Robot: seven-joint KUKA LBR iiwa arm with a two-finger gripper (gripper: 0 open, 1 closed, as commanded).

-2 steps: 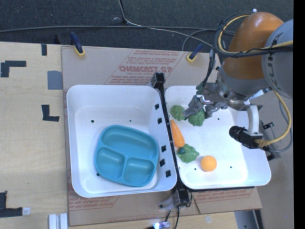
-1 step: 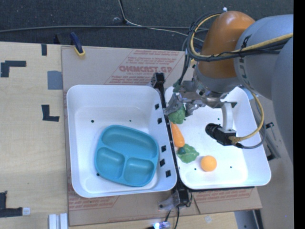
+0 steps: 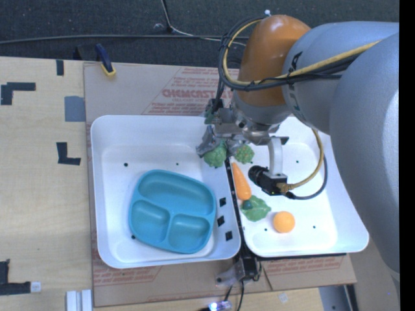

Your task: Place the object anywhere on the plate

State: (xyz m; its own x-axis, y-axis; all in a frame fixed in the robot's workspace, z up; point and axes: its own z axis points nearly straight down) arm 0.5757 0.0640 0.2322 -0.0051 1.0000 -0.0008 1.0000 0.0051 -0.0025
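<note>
At the far left of the frame lies a pale wooden bench top (image 3: 32,173) with dark tape marks, and next to it a brown cardboard sheet (image 3: 162,92) printed in red lies under the bins. The left bin (image 3: 107,173), shallow, white and smooth with rounded corners, holds a glossy blue plate (image 3: 172,210), a rounded tray moulded into three compartments, sitting in the bin's lower middle. Near the divide between the bins, in the upper middle of the frame, the gripper (image 3: 224,146) hangs with a knobbly green leafy object (image 3: 215,155) at its tips; the view suggests the piece is clamped between the fingers, though metal parts hide the contact, so I cannot tell for certain. A second green floret (image 3: 244,153) sits just beside it to the right. The right bin (image 3: 324,232) contains a tapered orange carrot (image 3: 242,183), a green leafy piece (image 3: 256,208) below it, and a small round orange ball (image 3: 283,221). The grey arm (image 3: 350,76) with its glossy orange band (image 3: 272,44) reaches in from the upper right, wrist pointed down, cables looping around it.
</note>
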